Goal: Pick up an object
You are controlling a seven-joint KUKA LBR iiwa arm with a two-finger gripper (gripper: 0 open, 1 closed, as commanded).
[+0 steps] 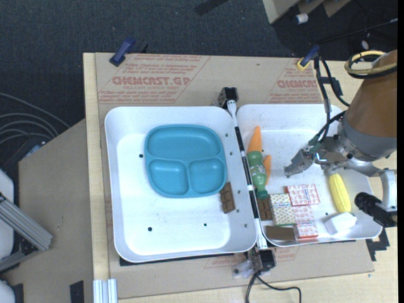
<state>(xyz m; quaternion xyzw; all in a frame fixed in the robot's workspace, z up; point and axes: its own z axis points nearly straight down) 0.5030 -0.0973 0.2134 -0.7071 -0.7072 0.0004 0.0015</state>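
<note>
Arm reaches in from right over right bin (278,113), gripper (297,166) low above bin floor, fingers apart, nothing between them. Right bin: carrot (255,139), green bottle (257,170), corn (340,192), red-white packets (302,195), brown bar (281,233). Left bin (126,137): blue divided plate (185,160), small brown piece (227,198)

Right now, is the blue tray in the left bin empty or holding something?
Empty. The blue tray lies flat in the left bin, and all three compartments show bare blue. The brown block lies beside it, outside its rim.
</note>
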